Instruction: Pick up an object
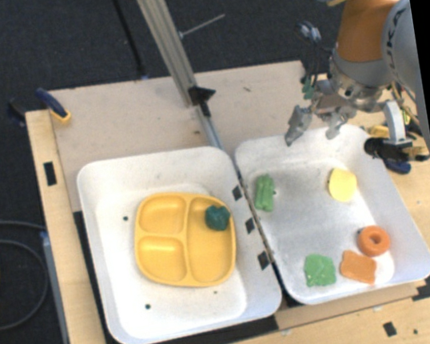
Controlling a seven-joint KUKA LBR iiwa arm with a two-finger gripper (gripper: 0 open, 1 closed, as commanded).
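Note:
My gripper [312, 133] hovers over the far edge of the right bin [295, 164], open, with nothing between its fingers. Lying in that bin are a light green piece [264, 193] at the left, a yellow round object [342, 184] at the right, an orange ring [374, 240], an orange block [358, 267] and a green chunk [320, 270] along the near side. The yellow round object lies closest to the gripper, a little nearer the camera and to its right.
The left bin [105, 194] holds a yellow divided plate [179, 242] with a dark green object [217, 218] on its right compartment. A slanted aluminium post [171, 48] rises behind the bins. Clamps and cables [389, 149] sit by the right bin's far right corner.

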